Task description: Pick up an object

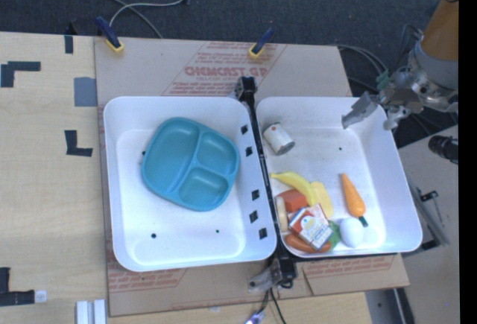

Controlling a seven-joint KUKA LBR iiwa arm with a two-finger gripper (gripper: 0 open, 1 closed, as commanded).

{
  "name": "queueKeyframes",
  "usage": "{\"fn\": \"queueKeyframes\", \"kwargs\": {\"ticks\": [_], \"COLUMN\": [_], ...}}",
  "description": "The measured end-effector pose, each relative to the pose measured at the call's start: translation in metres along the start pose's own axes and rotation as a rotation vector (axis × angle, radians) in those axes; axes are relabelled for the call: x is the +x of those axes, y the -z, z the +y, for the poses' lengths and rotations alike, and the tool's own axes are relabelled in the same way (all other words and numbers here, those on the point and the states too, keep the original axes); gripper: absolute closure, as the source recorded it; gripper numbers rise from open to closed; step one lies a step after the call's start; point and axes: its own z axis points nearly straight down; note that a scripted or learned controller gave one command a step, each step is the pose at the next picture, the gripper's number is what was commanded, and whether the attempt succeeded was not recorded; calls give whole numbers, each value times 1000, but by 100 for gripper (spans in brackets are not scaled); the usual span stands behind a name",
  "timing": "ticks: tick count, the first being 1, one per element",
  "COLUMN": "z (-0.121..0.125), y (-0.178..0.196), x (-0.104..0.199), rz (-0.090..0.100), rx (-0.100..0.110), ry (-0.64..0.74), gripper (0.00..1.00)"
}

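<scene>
My gripper [375, 115] hangs over the upper right corner of the right bin [387, 166], open, with nothing between its fingers. Lower in that bin lie an orange carrot [353, 196], a yellow banana [301, 184], a white egg [350, 233] and a small red and white carton [309, 224] on top of red pieces. A small white and grey can [278, 138] lies on its side near the bin's upper left corner. All of them are well apart from the gripper.
The left bin [119, 188] holds a blue divided plate [190, 164]. A black divider [257, 166] with clips runs between the bins. Both bins rest on a cardboard sheet [216, 69] held by blue and yellow clamps at the back.
</scene>
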Motion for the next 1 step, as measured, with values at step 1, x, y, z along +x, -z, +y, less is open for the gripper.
{"fn": "queueKeyframes", "kwargs": {"ticks": [1], "z": [-26], "y": [-138], "x": [-54], "rz": [1], "rx": [5], "ry": [-2], "gripper": [0]}}
